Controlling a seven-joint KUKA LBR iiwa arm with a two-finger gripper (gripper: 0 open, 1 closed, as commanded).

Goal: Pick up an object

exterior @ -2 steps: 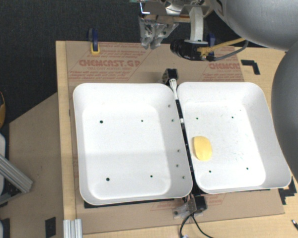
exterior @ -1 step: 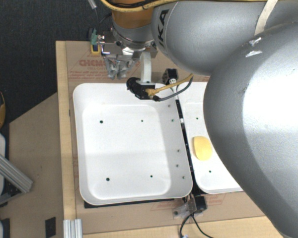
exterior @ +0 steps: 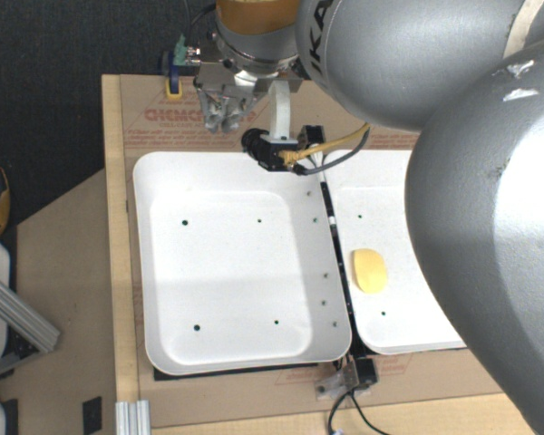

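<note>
I see the gripper above the brown board, just past the far rim of the left bin; I cannot tell whether it is spread or closed. The yellow object lies in the right bin, near its left wall, with bare floor around it.

From my end this looks like a robotics lab test cell. A big grey industrial arm hangs over a plain brown worktop. On it sit a bare white left bin and right bin. Aluminium framing rail sits lower left, and a loose cable trails off the near edge.
</note>
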